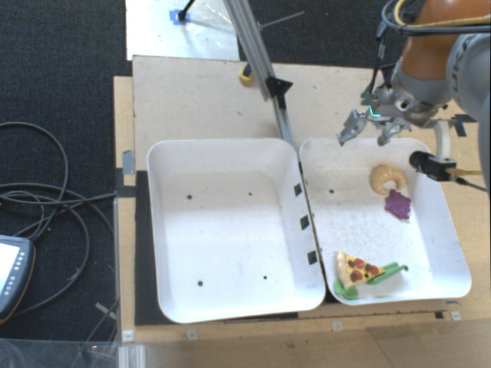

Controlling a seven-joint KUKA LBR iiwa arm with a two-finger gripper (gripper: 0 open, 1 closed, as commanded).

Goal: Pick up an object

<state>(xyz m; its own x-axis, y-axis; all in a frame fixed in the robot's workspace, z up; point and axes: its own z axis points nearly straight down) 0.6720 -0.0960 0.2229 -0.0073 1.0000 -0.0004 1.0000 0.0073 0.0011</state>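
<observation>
My gripper [370, 133] hangs over the far edge of the right bin [441, 228], its two fingers spread open with nothing between them. In that bin a tan croissant [387, 179] lies just below and right of the gripper. A purple bunch of grapes [397, 204] rests beside the croissant. Near the bin's front edge sits a pizza slice [356, 268] with a green pea pod [376, 277] against it.
The left bin [165, 205] stands beside the right one, with a divider carrying black clips [304, 222] between them. A grey pole [253, 44] slants across the back of the bench. Cables and a tablet [11, 271] lie on the floor at left.
</observation>
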